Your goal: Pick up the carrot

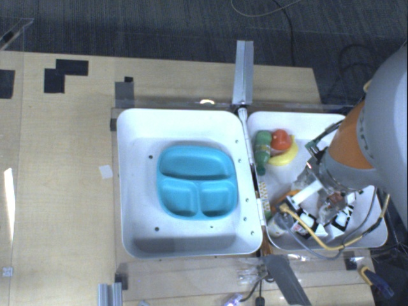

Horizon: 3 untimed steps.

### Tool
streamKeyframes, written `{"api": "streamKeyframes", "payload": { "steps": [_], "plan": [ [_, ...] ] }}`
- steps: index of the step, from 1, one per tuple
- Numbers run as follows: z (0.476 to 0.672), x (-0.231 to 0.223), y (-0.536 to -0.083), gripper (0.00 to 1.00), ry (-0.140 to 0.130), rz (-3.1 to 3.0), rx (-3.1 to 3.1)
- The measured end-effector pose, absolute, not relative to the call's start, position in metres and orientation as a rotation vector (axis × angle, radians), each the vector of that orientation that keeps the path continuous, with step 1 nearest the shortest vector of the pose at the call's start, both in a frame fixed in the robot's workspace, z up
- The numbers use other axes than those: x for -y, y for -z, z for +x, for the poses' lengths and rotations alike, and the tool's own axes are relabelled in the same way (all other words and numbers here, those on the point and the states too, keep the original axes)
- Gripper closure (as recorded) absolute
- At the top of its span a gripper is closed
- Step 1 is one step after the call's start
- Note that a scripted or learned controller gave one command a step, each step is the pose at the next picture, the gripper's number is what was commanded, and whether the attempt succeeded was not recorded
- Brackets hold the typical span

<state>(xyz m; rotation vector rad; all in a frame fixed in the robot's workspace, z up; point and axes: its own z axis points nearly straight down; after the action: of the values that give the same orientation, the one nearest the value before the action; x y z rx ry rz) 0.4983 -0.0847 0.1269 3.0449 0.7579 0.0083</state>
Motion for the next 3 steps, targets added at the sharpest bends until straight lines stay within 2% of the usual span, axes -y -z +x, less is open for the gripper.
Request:
{"api": "streamKeyframes", "payload": {
  "steps": [1,2,3],
  "plan": [
    [0.492,0.11,-0.099,0.0,-0.002,3.113,-0.438],
    [0.494,0.11,-0.106,1.0,0.002,3.11,-0.458],
    [0.535,0.145,-0.164,1.0,0.004,3.125,-0.331]
  ]
}}
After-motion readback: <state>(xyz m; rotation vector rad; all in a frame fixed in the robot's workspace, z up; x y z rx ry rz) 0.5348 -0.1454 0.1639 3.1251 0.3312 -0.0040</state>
